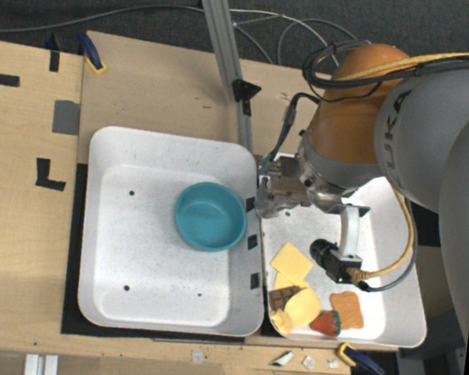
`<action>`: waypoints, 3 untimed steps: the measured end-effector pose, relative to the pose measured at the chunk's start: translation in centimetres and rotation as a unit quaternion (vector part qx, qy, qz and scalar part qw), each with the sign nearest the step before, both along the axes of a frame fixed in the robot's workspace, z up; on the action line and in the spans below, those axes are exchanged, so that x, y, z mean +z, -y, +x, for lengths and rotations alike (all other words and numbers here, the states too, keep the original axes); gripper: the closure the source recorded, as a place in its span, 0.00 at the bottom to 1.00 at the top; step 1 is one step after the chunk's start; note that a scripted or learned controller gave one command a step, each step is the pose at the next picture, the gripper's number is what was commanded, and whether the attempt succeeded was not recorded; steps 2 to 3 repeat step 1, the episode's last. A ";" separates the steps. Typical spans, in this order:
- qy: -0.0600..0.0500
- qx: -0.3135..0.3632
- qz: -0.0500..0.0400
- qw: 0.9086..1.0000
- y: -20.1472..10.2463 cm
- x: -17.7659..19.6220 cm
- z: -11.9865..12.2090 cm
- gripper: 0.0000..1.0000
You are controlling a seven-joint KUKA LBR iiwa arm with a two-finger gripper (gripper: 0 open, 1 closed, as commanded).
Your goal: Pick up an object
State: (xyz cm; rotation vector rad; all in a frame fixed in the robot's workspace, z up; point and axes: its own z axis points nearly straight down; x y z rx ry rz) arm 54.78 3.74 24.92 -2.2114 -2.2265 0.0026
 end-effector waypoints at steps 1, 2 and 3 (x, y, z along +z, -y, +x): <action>0.000 0.000 0.000 1.000 -4.3 -0.7 -0.6 1.00; 0.000 0.000 0.000 1.000 -4.3 -0.7 -0.6 1.00; 0.000 0.000 0.000 1.000 -4.3 -0.7 -0.6 1.00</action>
